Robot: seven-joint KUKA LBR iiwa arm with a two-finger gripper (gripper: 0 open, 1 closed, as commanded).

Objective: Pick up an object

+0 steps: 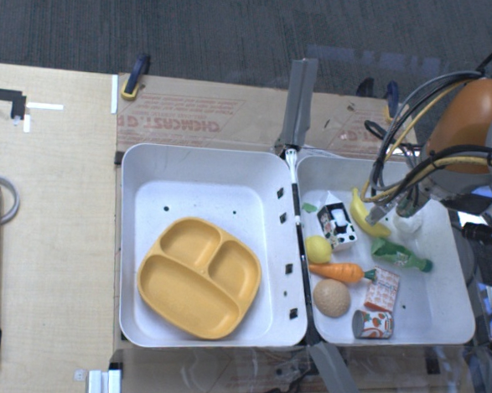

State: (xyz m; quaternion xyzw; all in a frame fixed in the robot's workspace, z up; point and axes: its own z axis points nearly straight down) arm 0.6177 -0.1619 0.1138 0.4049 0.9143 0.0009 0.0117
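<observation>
The right bin [462, 286] holds several small items. A yellow banana [364, 216] lies at its back, with my gripper [393, 212] low over the banana's right end. A white and black box [337, 222] sits left of the banana. In front of it lie a lemon [318, 249], an orange carrot [337, 272] and a round tan ball [332, 297]. A green vegetable [401, 256] lies just below the gripper. A red and white packet [381, 289] and a small can [372, 325] rest near the front.
The left bin [135, 226] holds a yellow divided plate [199, 276]. A grey divider post [299, 103] rises between the bins at the back. Cables loop from the orange wrist band [474, 119] down to the gripper. A cardboard sheet [210, 113] lies behind the bins.
</observation>
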